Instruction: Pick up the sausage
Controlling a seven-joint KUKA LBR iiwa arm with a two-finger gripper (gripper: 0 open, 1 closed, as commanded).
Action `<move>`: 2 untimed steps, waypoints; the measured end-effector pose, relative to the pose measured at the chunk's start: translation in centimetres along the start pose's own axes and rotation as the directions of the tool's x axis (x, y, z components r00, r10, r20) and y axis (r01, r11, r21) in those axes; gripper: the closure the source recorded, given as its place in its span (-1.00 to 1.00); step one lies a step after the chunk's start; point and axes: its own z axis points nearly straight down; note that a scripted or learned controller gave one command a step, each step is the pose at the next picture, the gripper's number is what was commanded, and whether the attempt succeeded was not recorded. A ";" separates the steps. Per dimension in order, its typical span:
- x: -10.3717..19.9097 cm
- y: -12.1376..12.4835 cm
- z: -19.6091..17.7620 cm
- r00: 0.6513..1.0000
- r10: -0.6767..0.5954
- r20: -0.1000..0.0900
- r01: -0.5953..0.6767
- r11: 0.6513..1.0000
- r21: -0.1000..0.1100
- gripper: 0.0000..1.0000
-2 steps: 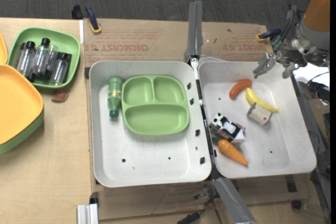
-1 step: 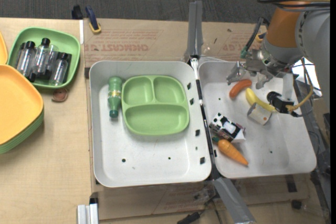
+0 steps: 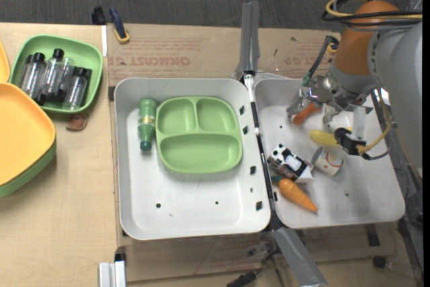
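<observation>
Now we see our gripper low over the right bin, one finger touching the sausage near the far wall, though whether it grips it we cannot tell.

– Where's the arm?
– It reaches in from the right, grey, with its orange band above the wrist, bent downward.
– And the gripper?
– Low, pointing down-left, two fingers spread apart.
</observation>
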 end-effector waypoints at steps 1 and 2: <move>-0.1 -0.1 -0.8 1.000 0.000 0.002 0.000 1.000 0.006 1.00; 4.6 -5.3 -10.0 0.999 0.034 -0.001 -0.034 0.999 0.001 1.00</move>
